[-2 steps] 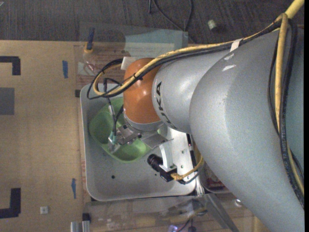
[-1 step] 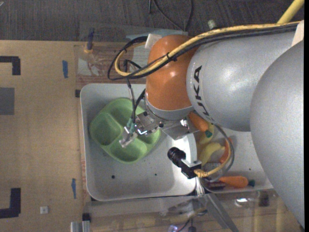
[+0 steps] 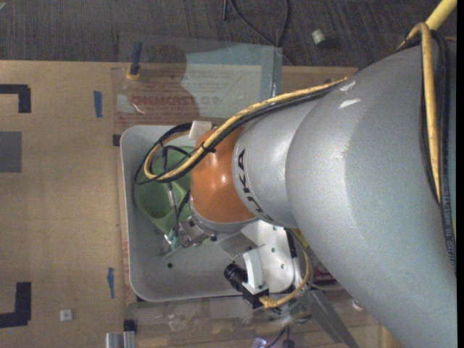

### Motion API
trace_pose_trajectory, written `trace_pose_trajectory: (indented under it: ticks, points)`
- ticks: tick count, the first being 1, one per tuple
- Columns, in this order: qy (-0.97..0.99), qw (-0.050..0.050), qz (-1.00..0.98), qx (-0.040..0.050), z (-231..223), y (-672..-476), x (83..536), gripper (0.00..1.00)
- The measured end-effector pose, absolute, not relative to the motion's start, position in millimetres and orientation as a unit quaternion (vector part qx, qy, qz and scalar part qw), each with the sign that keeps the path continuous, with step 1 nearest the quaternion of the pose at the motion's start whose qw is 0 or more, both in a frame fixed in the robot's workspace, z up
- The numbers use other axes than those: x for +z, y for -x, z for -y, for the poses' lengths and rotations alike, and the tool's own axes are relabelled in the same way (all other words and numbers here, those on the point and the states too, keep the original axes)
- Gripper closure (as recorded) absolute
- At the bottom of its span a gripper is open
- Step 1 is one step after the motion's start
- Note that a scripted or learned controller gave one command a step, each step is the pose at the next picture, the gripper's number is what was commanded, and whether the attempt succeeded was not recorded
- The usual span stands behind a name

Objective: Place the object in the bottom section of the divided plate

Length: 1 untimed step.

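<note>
Best to ease the gripper (image 3: 176, 239) down slow over the green divided plate (image 3: 154, 198), tucked in the white bin (image 3: 145, 278) half under the orange band (image 3: 217, 187), aiming bottom section, though honestly no telling whether open, shut or carrying the object.

One fixed cam sat above the pale wooden worktop (image 3: 58, 230), looking down at a slant. The big grey arm with an orange band (image 3: 348, 194) came in from the frame's right and sat very near the lens, covering approx. half the frame. Behind it showed one shallow white plastic bin (image 3: 145, 274) w/ a green divided plate (image 3: 156, 198) inside. Dark carpet floor (image 3: 109, 13) ran along the top edge.
</note>
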<state>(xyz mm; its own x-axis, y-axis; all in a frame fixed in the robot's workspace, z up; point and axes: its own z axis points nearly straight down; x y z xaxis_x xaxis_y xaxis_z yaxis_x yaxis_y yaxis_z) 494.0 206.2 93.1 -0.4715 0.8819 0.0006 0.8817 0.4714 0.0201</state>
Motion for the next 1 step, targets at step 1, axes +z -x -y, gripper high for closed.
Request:
trace_pose_trajectory:
  ticks: [1]
  points:
    - [-0.703, 0.008, -0.711, 0.0215, -212.2, -490.2, 96.8, 0.00]
